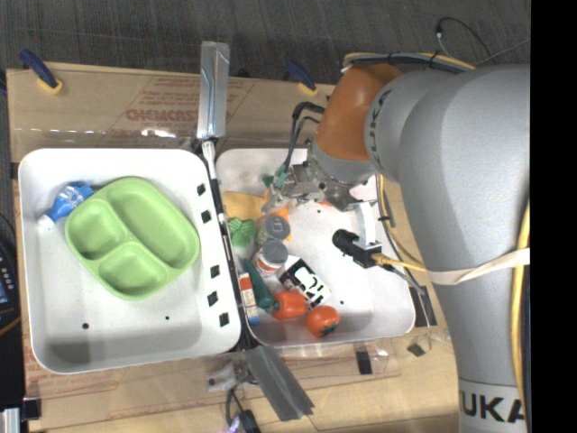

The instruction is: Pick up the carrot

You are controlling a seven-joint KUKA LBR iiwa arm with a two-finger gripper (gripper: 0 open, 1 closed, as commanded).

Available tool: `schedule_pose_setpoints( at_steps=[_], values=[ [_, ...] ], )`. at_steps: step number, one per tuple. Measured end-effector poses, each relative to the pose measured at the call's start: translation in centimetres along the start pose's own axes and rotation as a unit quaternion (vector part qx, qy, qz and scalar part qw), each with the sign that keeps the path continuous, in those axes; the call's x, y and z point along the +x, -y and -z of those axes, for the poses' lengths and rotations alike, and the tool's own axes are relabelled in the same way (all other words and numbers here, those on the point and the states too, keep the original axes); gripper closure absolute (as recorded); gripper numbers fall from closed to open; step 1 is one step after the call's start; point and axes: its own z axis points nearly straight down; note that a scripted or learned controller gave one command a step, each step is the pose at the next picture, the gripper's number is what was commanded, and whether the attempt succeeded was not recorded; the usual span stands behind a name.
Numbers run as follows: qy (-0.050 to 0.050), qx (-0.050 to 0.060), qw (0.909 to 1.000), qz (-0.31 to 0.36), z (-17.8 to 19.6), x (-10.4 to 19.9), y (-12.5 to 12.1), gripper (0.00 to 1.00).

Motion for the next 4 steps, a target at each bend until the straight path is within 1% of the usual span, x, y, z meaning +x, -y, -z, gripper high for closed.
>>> schedule_pose_setpoints(
  at_steps=[1,2,3,4],
  values=[
    [0.000,-0.003,0.9993,0.037,11.4,5.0,-3.2,1.00],
    [0.000,-0.001,0.9993,0.037,11.3,5.1,-3.1,0.00],
    [-0.001,0.000,0.9979,0.064,8.9,5.6,-3.5,0.00],
    [0.000,0.000,0.9943,0.106,-1.2,1.0,-1.1,0.00]
  ],
)
